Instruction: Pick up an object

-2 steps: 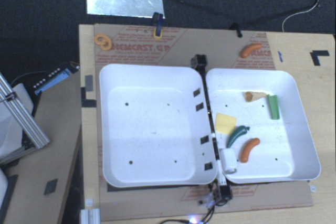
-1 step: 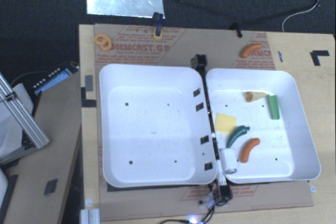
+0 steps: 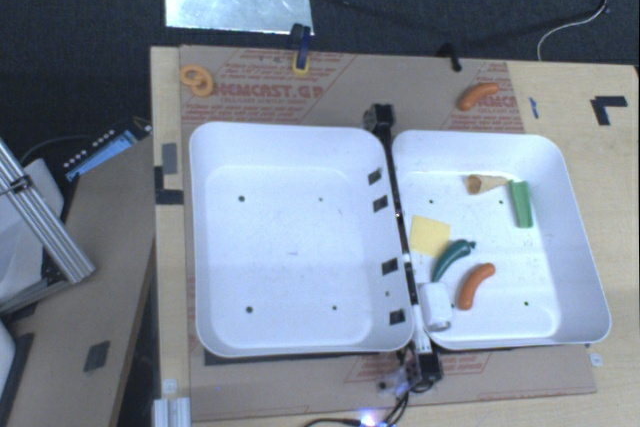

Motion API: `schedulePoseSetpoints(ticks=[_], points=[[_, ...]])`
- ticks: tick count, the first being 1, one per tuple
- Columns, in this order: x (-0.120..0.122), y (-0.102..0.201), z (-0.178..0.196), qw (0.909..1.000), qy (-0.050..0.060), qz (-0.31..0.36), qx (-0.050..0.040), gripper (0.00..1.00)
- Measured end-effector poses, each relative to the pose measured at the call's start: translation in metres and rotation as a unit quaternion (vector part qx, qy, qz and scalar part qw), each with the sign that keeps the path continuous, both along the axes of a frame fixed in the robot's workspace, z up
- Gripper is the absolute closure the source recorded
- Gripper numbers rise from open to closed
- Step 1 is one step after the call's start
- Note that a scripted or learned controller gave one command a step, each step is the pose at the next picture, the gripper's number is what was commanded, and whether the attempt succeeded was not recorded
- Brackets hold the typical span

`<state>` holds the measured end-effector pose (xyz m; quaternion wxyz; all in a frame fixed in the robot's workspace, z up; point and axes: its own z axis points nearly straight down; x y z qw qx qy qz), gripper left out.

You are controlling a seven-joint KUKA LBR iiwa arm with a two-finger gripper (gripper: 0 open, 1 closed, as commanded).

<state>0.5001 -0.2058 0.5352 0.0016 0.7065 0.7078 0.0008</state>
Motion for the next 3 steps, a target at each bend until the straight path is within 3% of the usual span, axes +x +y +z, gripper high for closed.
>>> schedulePoseSetpoints(ticks=[3], points=[[-0.0114, 0.0, 0.0, 1.0, 0.0, 0.0, -0.0001, 1.0]])
